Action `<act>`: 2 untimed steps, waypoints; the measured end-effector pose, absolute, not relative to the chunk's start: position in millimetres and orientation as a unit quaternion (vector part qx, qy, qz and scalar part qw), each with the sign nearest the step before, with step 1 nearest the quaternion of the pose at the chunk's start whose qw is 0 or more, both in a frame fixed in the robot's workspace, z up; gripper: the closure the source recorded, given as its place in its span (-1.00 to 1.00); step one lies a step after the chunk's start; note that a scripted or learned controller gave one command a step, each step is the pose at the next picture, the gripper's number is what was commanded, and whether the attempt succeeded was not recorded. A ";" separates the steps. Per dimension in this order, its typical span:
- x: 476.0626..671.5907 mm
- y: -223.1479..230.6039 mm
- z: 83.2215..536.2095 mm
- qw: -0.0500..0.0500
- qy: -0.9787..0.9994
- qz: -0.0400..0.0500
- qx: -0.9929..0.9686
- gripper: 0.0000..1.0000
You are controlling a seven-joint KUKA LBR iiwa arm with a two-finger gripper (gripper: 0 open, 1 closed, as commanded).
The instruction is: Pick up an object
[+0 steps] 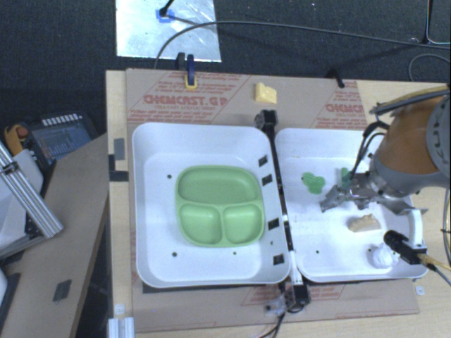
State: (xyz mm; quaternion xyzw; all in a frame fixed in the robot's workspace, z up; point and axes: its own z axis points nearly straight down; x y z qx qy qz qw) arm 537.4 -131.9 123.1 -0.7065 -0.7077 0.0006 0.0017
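Nothing is lifted yet: the tool [338, 197] hangs low in the right bin [317, 265] (grip state unclear, I cannot tell), near the green object [313, 183] lying loose.

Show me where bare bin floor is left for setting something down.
Left bin: a bare margin all round the green tray. Right bin: bare along the divider and back wall. Crowded by the gripper: green piece, beige piece, white piece.
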 end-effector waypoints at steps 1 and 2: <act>537.3 -131.4 82.4 0.001 -0.707 0.000 -0.707 -1.00; 538.7 -132.1 95.1 -0.001 -0.708 -0.001 -0.707 1.00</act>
